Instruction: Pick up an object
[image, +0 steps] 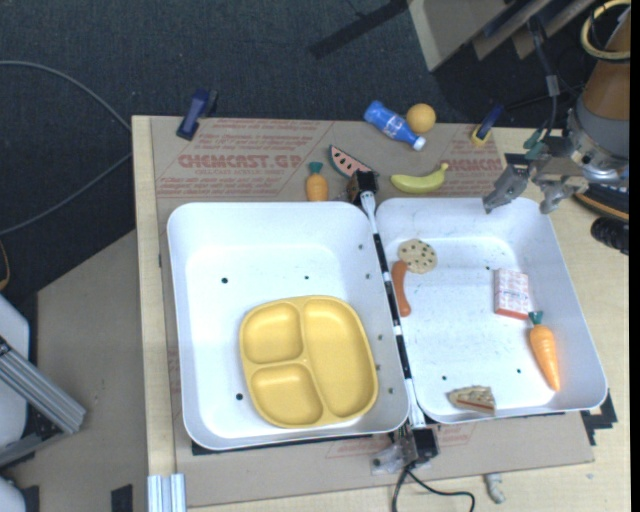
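Brown cardboard desk (250, 165) printed "CHEMCAST GP" in red. Grey two-finger end effector (527, 194), released, above right shallow white bin's (575, 330) rim; yellow plastic banana (418, 180) nearby

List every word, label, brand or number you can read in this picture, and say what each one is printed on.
"CHEMCAST GP": red print on the brown board behind the left bin, partly blurred; repeated fainter on the right, behind the banana.
Smaller red lines above and below it: too blurred to read.
Blue bottle label: too small to read.
Pink packet in the right bin: pattern, nothing readable.
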